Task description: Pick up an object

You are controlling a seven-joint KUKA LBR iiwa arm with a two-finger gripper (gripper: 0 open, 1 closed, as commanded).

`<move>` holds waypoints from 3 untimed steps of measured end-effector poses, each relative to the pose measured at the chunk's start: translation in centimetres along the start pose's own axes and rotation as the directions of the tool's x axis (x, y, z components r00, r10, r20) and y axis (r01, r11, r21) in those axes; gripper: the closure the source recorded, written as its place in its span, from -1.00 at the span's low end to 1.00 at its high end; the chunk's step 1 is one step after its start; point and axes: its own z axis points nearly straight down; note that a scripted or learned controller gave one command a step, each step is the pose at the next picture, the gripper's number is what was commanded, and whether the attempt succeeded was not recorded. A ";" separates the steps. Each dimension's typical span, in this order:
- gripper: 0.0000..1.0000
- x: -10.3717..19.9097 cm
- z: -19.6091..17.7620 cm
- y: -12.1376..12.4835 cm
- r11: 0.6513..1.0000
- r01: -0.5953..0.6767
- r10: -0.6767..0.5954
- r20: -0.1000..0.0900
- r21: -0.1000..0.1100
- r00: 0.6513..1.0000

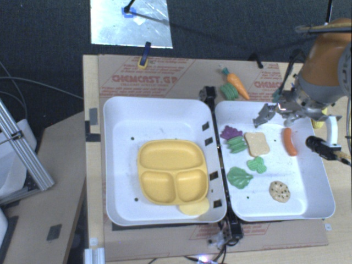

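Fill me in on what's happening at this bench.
A robot arm reaches in from the right, its gripper hanging over the far end of the right bin. Toy food lies in that bin: a slice of bread, a sausage, a cookie, grapes and greens. Nothing shows between its fingers. The left bin holds a yellow tray.

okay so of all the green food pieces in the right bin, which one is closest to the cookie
The large leafy green piece, lowest of the three in the right bin. It lies just left of the cookie; the other two greens sit higher, beside the bread.
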 end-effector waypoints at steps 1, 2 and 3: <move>-1.00 -8.6 11.1 -2.1 1.000 -0.010 0.010 0.002 0.009 1.000; -1.00 -6.6 12.2 -9.0 1.000 -0.004 0.004 -0.003 0.008 1.000; -1.00 -8.2 12.1 -12.7 1.000 -0.005 0.005 -0.001 0.003 1.000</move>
